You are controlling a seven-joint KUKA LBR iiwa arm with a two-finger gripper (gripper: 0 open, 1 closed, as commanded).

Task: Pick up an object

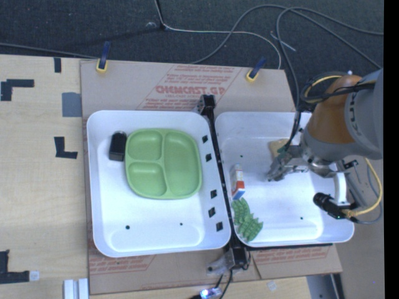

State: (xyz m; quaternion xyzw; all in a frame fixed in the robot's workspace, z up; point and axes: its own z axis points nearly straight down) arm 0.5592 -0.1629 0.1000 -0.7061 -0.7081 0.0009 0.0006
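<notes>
We see the gripper (275, 174) low over the right bin (312, 229) floor; we cannot tell its finger gap. Open white floor lies below it. A small tube (237, 180) and green leafy object (247, 219) hug the bin's left wall. The left bin (100, 185) holds a green divided plate (164, 164) and a black block (118, 146).

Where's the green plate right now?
The green plate lies in the left bin, filling its middle, with a small black block touching its left edge.
</notes>
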